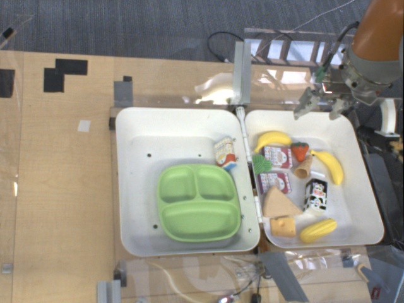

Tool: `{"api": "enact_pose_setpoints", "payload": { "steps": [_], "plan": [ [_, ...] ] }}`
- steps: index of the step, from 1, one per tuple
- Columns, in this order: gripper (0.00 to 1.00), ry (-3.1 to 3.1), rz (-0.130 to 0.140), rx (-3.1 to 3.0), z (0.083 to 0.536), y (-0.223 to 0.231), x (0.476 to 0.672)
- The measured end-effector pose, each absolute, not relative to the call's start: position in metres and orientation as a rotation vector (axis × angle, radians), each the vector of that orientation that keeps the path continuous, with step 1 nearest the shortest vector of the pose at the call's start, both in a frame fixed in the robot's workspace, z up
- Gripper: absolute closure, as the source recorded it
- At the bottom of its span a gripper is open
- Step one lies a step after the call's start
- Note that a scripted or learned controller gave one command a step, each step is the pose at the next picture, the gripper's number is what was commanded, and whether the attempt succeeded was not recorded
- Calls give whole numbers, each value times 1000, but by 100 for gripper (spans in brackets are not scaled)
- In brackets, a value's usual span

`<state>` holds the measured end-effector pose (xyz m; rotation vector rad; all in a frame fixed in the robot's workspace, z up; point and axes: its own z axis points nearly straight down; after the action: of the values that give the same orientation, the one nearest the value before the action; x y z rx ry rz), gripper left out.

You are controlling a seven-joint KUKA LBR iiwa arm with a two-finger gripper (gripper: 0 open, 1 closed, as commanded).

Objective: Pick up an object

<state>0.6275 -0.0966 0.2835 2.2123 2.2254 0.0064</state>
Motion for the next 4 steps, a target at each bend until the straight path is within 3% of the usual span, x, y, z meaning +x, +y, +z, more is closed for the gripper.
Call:
{"api": "enact_pose_setpoints", "payload": {
  "steps": [1, 2, 3, 4],
  "plan": [
    [0, 2272, 4, 2166, 175, -107, 616],
    [0, 2348, 11, 2070, 90, -177, 597],
    [100, 2347, 19, 2065, 102, -175, 599],
    [100, 2166, 8, 2269, 180, -121, 613]
  ]
}}
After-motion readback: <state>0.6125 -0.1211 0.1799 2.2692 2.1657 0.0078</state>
